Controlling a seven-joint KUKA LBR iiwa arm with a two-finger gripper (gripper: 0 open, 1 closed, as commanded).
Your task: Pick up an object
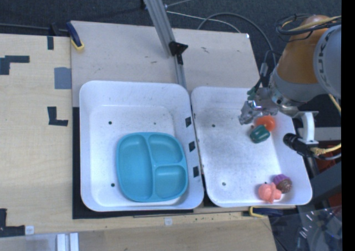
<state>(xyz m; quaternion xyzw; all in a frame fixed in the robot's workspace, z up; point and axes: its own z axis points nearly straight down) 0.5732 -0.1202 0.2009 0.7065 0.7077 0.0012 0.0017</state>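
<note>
Orange and green show just beneath the end effector (250,112), which hangs low over the right bin (233,155) at about two o'clock of that bin. The orange toy (267,123) and the green toy (259,133) lie touching each other on the bin floor, just beside the metal tip at its four o'clock. Whether the end effector is clenched or released cannot be told from this slant, and nothing can be seen lifted off the floor. A pink toy (268,191) and a small purple toy (282,183) sit together at the bin's five o'clock corner, well apart from the arm. The left bin (94,133) holds a blue divided plate (151,167) at its six o'clock. By my reading the pick is at the approach or grasp stage: the arm is down near the orange and green pair, but the grasp and lift remain to be done.
</note>
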